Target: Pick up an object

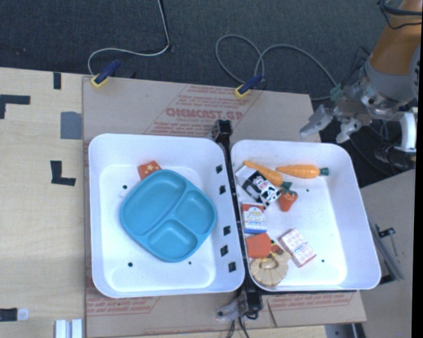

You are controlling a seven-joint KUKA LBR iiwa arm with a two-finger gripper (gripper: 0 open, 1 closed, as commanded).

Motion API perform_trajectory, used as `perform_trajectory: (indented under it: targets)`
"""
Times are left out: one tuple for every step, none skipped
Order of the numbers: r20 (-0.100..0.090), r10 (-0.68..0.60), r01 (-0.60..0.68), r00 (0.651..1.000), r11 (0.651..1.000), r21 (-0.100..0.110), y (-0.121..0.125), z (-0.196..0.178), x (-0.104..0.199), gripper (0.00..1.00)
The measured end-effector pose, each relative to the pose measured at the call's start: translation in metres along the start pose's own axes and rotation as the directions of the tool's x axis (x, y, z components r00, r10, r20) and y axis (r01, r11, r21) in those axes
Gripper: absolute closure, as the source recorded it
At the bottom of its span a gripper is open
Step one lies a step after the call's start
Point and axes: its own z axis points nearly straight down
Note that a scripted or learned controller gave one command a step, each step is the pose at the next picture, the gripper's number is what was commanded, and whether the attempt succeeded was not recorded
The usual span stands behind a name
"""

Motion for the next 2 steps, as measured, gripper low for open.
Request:
perform_trajectory:
  targets:
    - [-0.001, 0.000, 0.000, 1.000, 1.000, 0.004, 0.005, 0.126, 0.024, 0.00]
    - [0.001, 0.000, 0.000, 1.000, 1.000, 0.000, 0.007, 0.183, 0.075, 0.00]
